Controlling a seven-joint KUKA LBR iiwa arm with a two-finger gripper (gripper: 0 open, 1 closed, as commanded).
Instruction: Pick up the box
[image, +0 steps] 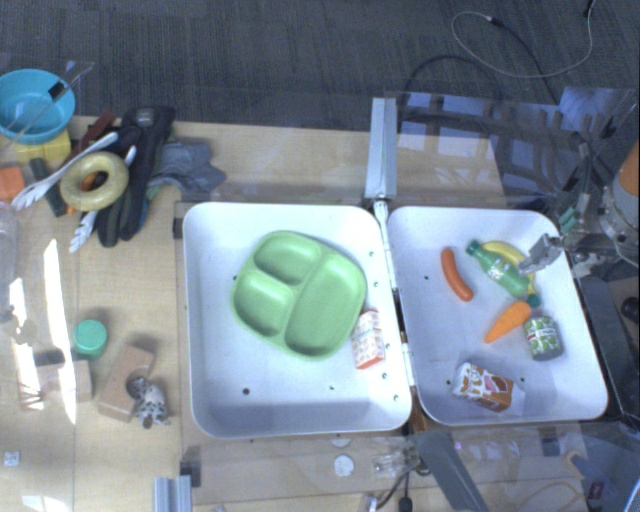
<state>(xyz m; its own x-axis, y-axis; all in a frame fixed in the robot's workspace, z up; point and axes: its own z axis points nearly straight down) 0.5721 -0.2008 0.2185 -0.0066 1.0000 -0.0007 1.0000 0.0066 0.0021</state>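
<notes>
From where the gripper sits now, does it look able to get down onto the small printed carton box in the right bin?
Probably yes: the box lies alone near the front wall, nothing on top; the gripper is above the far side.

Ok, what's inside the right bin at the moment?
The right bin holds a red sausage, a green bottle lying over a banana, a carrot, a small can and the box. The bottle covers part of the banana.

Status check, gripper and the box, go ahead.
Gripper over right bin's upper right, nothing seen held. Box lying near bin's front. Carrot, can between.
</notes>
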